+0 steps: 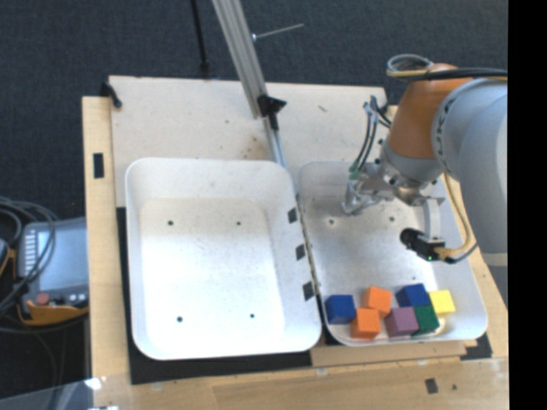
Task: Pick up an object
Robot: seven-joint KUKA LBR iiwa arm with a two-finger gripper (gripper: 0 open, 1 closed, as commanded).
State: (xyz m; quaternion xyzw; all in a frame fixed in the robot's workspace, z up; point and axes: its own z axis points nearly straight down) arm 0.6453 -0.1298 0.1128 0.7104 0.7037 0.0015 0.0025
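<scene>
A pale wooden bench [214, 118] stands on dark carpet [51, 32] and bears two white bins. The left bin [214, 254] is bare; no writing is legible anywhere. The blocks [389, 310] cluster at the right bin's [359, 246] near edge. The gripper [355, 202] hangs above its far end, well apart from them.

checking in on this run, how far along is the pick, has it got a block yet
Done: the arm has reached into the right bin, its gripper over the far end. In hand: nothing visible between its fingers. Left: the whole pick. The blocks sit clustered at the bin's near edge, apart from the gripper: blue block, orange block, purple block, green block, yellow block. The left bin holds no blocks.
</scene>
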